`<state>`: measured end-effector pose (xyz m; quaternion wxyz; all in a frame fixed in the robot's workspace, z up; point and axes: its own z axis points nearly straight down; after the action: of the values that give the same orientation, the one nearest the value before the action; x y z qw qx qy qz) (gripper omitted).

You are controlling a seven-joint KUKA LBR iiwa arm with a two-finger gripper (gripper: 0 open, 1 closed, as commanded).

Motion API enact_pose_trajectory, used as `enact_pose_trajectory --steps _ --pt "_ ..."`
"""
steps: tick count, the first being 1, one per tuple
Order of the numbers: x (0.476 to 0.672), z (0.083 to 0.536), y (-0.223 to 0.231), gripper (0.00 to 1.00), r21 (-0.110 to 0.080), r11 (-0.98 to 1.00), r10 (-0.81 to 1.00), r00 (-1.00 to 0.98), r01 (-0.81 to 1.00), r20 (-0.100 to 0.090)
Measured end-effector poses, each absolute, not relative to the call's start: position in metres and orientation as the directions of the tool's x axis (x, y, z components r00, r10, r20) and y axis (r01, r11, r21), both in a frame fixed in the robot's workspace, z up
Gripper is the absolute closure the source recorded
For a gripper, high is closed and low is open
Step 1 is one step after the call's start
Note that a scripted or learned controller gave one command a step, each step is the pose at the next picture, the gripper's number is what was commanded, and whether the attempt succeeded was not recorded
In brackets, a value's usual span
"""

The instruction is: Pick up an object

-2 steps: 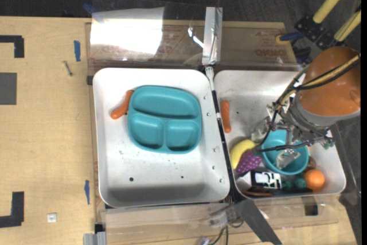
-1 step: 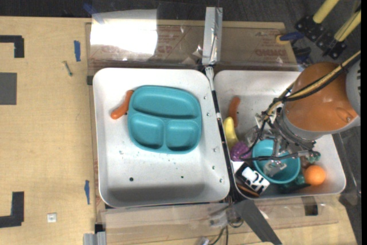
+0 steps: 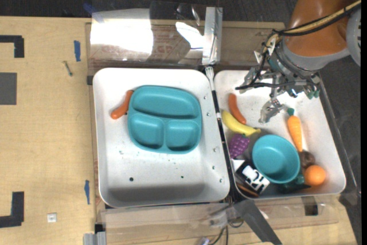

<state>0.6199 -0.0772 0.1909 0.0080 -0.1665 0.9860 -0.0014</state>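
The arm reaches in from the right and its hand (image 3: 274,107) hangs over the upper part of the right bin (image 3: 334,140), above bare white floor. The metal fingers look slightly parted with nothing between them, though the linkage above them clutters the view and I would not swear to the gap.

The things to choose from lie below and around the hand. A toy carrot (image 3: 295,131) lies just beside it to the right, pointing down the bin. To the left, an orange-red chilli-shaped toy (image 3: 236,108) lies against a banana (image 3: 238,125), and purple grapes (image 3: 239,146) sit under the banana. A teal bowl (image 3: 276,159) fills the lower middle, with an orange (image 3: 315,175) by its right rim and a black-and-white object (image 3: 253,178) at its lower left. The left bin (image 3: 109,140) holds a teal divided plate (image 3: 165,118) with a small orange sausage-like toy (image 3: 120,107) at its upper left edge.

The carrot seems the soundest target: it is nearest, and it has open floor on its left side. To do it well, the hand should shift right until it is centred over the carrot's thicker middle, turn so the fingers straddle its width rather than its length, and open wide before descending. It should go down straight, stop just short of the bin floor, close, then lift slowly. The bowl rim below is close enough to snag a finger.
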Motion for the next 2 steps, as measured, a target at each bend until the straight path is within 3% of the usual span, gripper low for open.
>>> enact_pose_trajectory --steps 1,2 --pt "0.557 0.091 -0.122 0.0 -0.004 0.966 -0.259 -0.966 -0.259 -0.015" --pt "0.557 0.114 -0.164 0.0 -0.004 0.979 -0.205 -0.979 -0.205 -0.011"
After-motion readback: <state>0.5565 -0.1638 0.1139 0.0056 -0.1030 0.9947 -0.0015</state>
